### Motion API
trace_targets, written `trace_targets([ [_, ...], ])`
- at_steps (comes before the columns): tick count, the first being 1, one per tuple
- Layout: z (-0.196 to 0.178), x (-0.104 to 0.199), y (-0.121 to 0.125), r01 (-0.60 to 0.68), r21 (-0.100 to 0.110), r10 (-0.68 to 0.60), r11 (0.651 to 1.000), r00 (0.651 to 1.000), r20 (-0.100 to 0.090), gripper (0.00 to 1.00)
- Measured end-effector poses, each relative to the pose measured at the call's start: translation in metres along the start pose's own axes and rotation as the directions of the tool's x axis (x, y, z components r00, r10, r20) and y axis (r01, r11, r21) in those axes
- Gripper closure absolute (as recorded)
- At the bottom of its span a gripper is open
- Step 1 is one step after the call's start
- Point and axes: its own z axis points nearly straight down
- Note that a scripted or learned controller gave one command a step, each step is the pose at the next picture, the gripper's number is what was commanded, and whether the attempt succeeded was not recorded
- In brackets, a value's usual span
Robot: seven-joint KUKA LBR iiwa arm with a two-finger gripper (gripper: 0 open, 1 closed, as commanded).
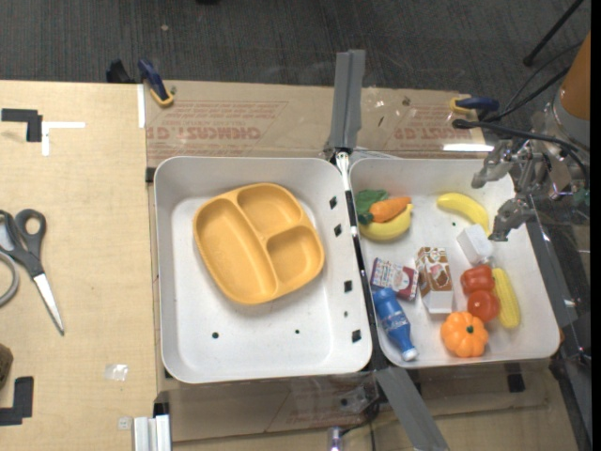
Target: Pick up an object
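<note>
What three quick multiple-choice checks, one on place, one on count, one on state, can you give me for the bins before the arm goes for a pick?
1. Where does the yellow divided plate lie?
A. left bin
B. right bin
C. on the bench beside the scissors

2. How many compartments does the plate have?
A. two
B. three
C. four

3. How does the blue bottle sit in the right bin?
A. upright
B. lying on its side
C. leaning on the pumpkin

Answers:
1 A, it rests on the white floor of the left bin.
2 B, one long section and two smaller ones show.
3 B, its full length lies along the bin floor, and the orange pumpkin sits apart from it.
</note>
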Motion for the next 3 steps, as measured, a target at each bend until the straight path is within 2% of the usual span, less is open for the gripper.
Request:
trace_targets([
  [1,0.136,0.000,0.042,0.111,0.001,-0.111,0.994,0.994,0.005,0.00],
  [2,0.162,0.007,0.069,0.100,0.000,-0.100,0.995,0.995,0.007,0.00],
  [3,0.167,-0.060,0.019,0.213,-0.002,-0.213,0.977,0.977,-0.005,0.00],
])
